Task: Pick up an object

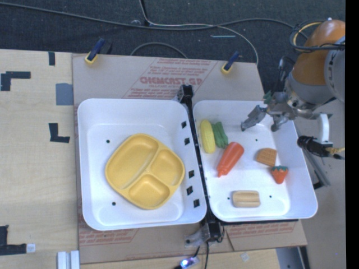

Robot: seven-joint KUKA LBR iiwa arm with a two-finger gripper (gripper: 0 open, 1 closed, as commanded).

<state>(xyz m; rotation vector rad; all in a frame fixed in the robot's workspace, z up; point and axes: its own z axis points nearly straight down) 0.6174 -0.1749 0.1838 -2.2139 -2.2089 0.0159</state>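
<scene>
Since the hand hangs open and empty over the far end of the right bin, the orange carrot looks the handiest pick, lying just toward the yellow tray from it, its long axis running diagonally.

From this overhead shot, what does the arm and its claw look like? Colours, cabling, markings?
The arm is grey with a rounded orange band above the wrist. A thin loop of cable runs over the orange part. The claw is dark grey metal with two slim fingers. A white bracket and a black cylindrical fitting sit beside the wrist. No markings are readable.
</scene>
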